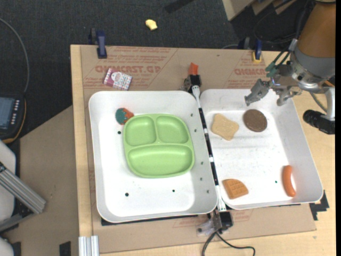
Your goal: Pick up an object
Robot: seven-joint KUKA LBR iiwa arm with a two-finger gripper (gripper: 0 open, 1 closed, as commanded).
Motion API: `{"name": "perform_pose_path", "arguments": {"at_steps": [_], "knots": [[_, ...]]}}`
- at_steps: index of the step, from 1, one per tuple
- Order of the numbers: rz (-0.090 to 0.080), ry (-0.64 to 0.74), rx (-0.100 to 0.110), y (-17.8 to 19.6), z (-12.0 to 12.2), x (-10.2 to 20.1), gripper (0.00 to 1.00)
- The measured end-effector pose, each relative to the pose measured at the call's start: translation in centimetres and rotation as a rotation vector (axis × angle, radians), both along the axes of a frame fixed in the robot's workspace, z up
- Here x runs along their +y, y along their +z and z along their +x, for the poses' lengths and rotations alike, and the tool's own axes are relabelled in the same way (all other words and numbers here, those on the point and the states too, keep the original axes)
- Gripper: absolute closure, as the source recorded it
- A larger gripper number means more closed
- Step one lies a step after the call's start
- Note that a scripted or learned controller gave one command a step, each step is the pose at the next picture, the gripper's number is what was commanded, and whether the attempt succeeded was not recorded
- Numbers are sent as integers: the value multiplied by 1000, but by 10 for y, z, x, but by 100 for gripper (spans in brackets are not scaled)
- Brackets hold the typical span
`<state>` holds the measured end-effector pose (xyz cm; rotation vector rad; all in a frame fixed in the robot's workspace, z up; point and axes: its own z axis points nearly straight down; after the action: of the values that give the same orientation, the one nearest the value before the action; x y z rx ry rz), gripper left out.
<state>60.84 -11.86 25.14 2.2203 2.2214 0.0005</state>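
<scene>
End effector [268, 96] poised spread wide and empty above the round dark-brown cookie [255, 120] in the right white bin [303, 143]; approach step, descent and closing probably next.

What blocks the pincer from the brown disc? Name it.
Nothing visible. The pincer hangs open above the right bin's far edge, and the brown disc lies just below it, apart from the bread.

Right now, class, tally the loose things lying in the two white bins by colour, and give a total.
Green: 1, divided plate
Tan: 2, bread slice, cracker
Brown: 1, round patty
Orange-red: 1, sausage
Red-and-teal: 1, small item
Total: 6
</scene>
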Motion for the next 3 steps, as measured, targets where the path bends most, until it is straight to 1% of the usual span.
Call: {"name": "perform_pose_path", "arguments": {"at_steps": [1,2,3], "knots": [[1,-3,9,-74,16,-33,0],[-1,2,1,-167,41,-37,0],[-3,-2,-4,-156,59,-74,0]]}}
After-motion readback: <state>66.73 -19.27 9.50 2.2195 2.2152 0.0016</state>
